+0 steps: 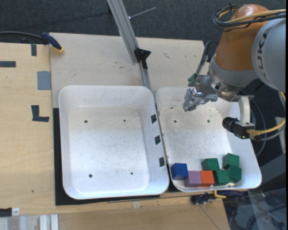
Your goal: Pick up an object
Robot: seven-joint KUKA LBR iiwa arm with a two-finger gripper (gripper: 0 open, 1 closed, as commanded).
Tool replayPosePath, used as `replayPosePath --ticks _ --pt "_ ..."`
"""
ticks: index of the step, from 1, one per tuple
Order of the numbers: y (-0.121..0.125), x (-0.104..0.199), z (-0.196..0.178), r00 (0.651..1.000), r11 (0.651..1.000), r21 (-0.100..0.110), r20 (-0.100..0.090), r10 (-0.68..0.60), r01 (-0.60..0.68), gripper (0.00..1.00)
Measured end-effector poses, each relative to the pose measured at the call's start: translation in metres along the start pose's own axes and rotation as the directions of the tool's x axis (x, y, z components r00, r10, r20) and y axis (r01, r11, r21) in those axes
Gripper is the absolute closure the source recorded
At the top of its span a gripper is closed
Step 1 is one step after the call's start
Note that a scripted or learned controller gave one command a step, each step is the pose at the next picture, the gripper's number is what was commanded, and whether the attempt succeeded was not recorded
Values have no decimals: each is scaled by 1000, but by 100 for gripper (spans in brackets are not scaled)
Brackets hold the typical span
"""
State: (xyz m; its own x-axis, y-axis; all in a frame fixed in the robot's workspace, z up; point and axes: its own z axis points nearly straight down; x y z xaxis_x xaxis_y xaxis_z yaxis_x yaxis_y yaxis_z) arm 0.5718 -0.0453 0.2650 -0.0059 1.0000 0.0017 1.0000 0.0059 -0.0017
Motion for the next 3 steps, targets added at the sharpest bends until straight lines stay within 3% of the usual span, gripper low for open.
replayPosePath --ticks 1,3 --pt "-25 51 12 1000 1000 3 1 0 0 100" --pt "-42 139 35 1000 1000 2 1 0 0 100"
